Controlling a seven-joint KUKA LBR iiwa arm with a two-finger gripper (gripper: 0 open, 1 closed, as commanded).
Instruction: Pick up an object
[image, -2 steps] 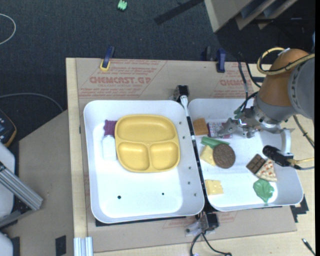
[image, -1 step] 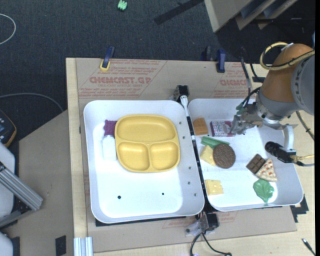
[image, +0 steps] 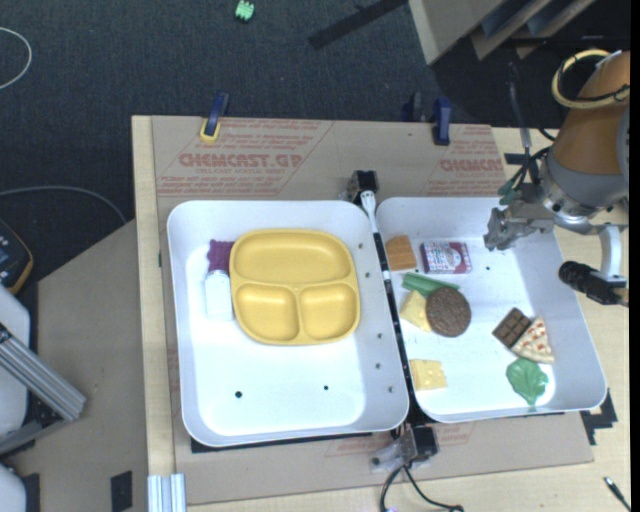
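I have the two-finger gripper (image: 503, 232) over the right white bin (image: 580, 345), upper corner; I cannot tell its state. The small pink-labelled packet (image: 446, 258) lies just beside it, so I'd centre there, then descend straight

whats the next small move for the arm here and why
Probably a short shift toward the bench's near edge and then down. The gripper hangs over the far right corner of the right bin, above bare floor, holding nothing. The closest things are the pink packet beside it and the chocolate piece nearer the front; either looks reachable.
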